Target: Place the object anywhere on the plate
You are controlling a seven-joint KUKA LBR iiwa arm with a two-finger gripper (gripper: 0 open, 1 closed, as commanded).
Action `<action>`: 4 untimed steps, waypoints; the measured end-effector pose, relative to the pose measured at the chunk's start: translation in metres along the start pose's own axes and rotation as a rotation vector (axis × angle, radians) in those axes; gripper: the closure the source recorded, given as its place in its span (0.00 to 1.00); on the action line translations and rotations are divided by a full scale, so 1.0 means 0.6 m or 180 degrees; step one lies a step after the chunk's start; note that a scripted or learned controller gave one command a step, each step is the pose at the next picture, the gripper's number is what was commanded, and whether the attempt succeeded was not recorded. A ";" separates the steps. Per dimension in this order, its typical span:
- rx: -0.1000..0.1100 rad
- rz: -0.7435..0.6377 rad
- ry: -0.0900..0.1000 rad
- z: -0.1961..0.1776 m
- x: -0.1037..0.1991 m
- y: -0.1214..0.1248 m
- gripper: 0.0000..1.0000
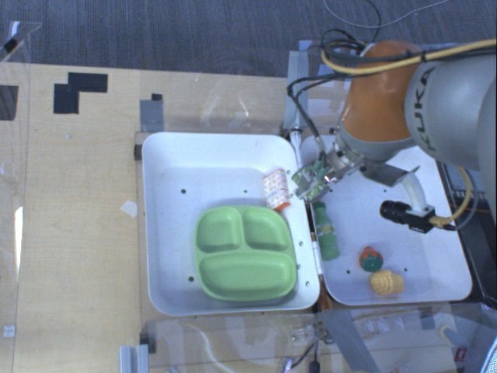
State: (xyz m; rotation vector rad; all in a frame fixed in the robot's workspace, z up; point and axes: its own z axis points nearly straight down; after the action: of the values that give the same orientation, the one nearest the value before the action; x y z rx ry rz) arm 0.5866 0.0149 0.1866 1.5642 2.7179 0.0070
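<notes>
Scanning from the left, we see the left bin [167, 208] holding a green divided plate [245, 252] in its lower middle, three compartments showing. Just above the plate's upper right corner we find a small white and red packet [275, 188], lying in the bin with its lower end touching or just beside the plate's rim; we cannot tell which. Right of the packet, over the seam between the bins, hangs the gripper [312, 180]; whether its pincer is apart or together we cannot tell. Below it, in the right bin [443, 274], lies a green bottle [326, 231] along the left wall. Farther right and lower sit a red and green toy [370, 259] and a yellow corn piece [387, 284].
</notes>
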 end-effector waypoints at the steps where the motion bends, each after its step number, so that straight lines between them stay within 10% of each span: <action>1: 0.0001 0.0003 0.0001 0.000 -0.001 0.000 0.00; 2: 0.0007 0.1016 0.0002 -0.051 0.032 0.013 0.00; 3: 0.0021 0.3092 -0.0002 -0.088 0.068 -0.017 0.00; 4: 0.0017 0.3594 -0.0001 -0.156 0.153 -0.034 0.00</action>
State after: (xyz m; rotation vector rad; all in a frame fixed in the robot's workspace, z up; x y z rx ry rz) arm 0.5222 0.0839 0.2799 2.7805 1.4620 0.0036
